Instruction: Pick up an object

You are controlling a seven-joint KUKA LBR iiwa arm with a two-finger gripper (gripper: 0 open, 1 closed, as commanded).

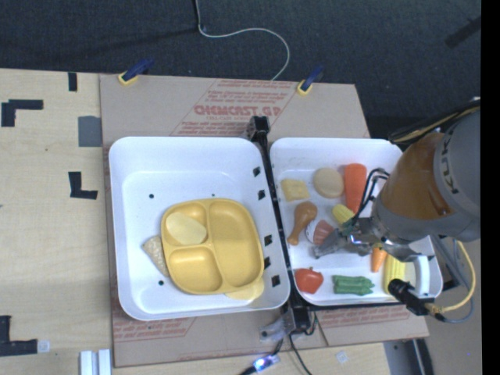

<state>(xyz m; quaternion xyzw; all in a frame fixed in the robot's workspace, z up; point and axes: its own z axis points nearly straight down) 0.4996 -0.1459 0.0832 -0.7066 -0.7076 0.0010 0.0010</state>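
Camera view. The bench bears two shallow white bins side by side on a cardboard sheet (234, 104). The left bin (129, 209) contains a yellow divided tray (212, 244), lying centre to 5 o'clock in the bin; a pale round chip (186, 227) rests in the tray's compartment at 10 o'clock. A tan, speckled slice (154, 251) protrudes from under the tray at 9 o'clock, and a pale yellow piece (248, 291) shows beneath the tray's edge at 5 o'clock.

The right bin (301, 151) contains the toy food items. At 12 o'clock of the bin: a beige round item (328, 181) with an orange carrot (355, 184) just beside it at 3 o'clock. A pale yellow square piece (294, 189) lies at 10 o'clock. A brown drumstick (301, 219) lies at 9 o'clock, near the bin's centre. A red tomato (309, 280) sits at 7 o'clock and a green bean pod (353, 285) at 6 o'clock. A small yellow piece (342, 212) lies near centre, and a reddish item (323, 231) lies just below it, touching the gripper's tip.

The arm (437, 190) enters from 3 o'clock, covering the bin's right part. The gripper (332, 244) is low at the bin's centre, pointing toward 9 o'clock. Whether its fingers are spread or closed cannot be told; nothing is visibly between them. A yellow item (394, 270) shows under the wrist at 4 o'clock.
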